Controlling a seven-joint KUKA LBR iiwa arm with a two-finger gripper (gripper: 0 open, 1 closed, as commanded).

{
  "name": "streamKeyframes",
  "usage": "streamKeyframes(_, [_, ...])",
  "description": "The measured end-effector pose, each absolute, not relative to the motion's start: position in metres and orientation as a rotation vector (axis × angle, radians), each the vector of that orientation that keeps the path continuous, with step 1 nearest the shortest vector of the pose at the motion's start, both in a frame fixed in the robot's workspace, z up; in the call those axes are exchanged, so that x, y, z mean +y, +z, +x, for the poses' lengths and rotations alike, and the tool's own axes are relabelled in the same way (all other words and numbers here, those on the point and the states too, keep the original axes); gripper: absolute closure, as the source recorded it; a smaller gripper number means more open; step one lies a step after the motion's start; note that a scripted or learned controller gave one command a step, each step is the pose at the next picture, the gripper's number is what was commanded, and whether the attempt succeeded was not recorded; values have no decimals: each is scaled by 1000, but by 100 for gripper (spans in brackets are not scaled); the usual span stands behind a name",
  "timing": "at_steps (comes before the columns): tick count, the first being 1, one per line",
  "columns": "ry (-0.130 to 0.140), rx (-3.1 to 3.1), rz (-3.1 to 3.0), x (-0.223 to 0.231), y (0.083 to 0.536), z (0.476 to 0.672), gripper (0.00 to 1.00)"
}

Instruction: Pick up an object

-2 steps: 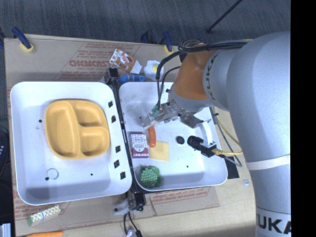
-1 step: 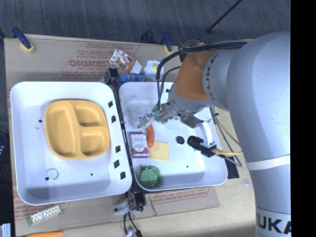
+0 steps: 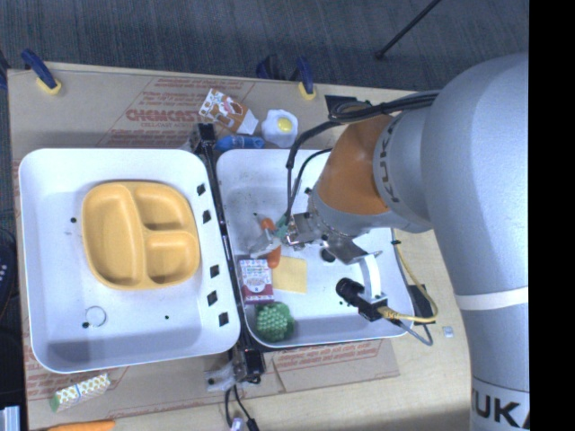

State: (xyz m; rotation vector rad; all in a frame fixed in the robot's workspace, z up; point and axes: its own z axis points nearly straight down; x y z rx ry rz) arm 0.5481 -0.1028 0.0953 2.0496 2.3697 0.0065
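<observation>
The arm reaches into the right bin point(image 3: 235, 180), its gripper point(image 3: 286, 233) low over a small orange piece point(image 3: 267, 226); whether it is open or closed cannot be told. Just below lie a red carton point(image 3: 256, 280), a yellow cheese slice point(image 3: 291, 276) and a green ball point(image 3: 273, 321). The left bin point(image 3: 45, 241) holds a yellow divided tray point(image 3: 139, 233).
</observation>
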Motion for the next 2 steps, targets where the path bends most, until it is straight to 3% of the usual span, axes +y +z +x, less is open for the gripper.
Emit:
streamKeyframes(1, [7,2379,2045,-101,105,549,100])
streamKeyframes(2, [-1,2455,1961,-72,247,551,100])
